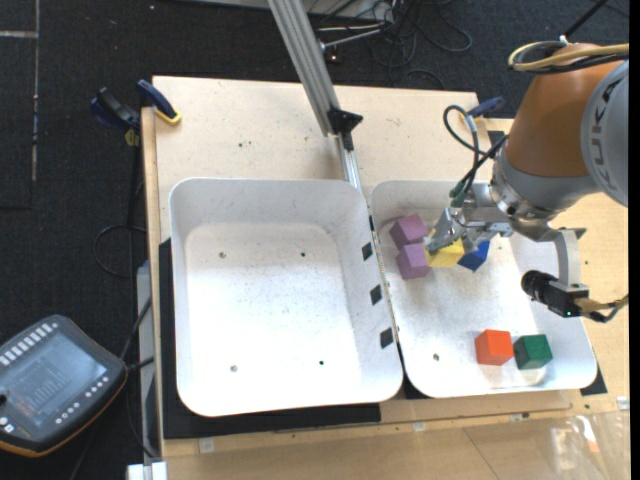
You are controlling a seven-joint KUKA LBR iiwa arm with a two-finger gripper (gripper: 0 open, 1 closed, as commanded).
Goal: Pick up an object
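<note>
In the right bin, two purple blocks lie side by side near the bin's left wall, one at the back and one in front. A yellow block and a blue block sit just to their right. My gripper hangs directly over the yellow and blue blocks, low in the bin, and partly hides them. An orange block and a green block rest near the bin's front right corner, touching each other.
The left bin stands beside the right one, sharing a raised middle rim. A slanted metal strut reaches down to the bins' back junction. A teach pendant lies off the bench at lower left. Blue clamps grip the bench's back left corner.
</note>
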